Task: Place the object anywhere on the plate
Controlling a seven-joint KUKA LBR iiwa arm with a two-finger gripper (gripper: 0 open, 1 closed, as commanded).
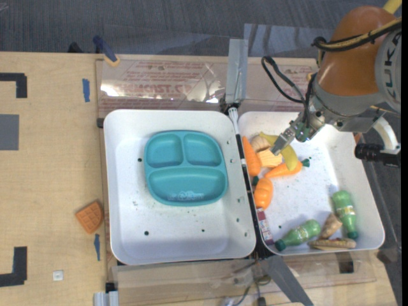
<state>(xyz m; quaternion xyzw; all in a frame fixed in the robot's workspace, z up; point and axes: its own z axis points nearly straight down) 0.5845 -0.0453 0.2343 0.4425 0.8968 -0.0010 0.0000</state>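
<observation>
A teal divided plate [185,167] lies in the left white bin [127,234] with nothing on it. In the right bin [363,171] a heap of toy foods sits against the left wall: an orange carrot [250,158], a tan block [262,143], an orange wedge [270,159], a yellow pepper [291,162] and a second orange piece [263,192]. My gripper [279,145] slants down from the right, its tip right over the tan block and orange wedge. Nothing is visibly lifted.
Two green bottles [299,233] [344,209] and brown root-shaped pieces [331,228] lie in the right bin's front right corner. A waffle toy [90,216] rests on the bench left of the bins. A grey upright post [236,69] stands behind the divide between the bins.
</observation>
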